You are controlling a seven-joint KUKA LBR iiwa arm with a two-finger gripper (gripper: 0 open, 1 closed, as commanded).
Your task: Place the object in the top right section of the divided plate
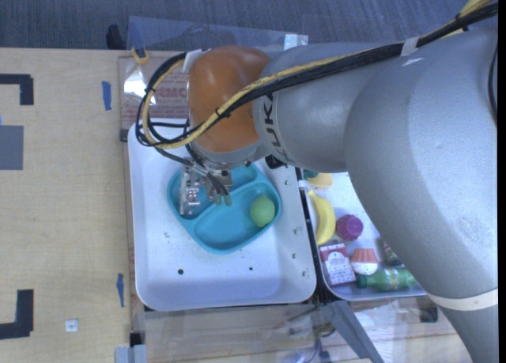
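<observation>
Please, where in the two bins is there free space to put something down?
The left bin has bare floor in front of the blue plate and along its left wall. On the plate, the end effector and a green ball take room. The right bin is crowded with a banana and other items.

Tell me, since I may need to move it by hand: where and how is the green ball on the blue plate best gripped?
Grip the green ball across its middle, coming straight down from above. It is round, so any pair of opposite sides works, and it sits low in the blue divided plate, whose rim blocks a sideways approach.
</observation>
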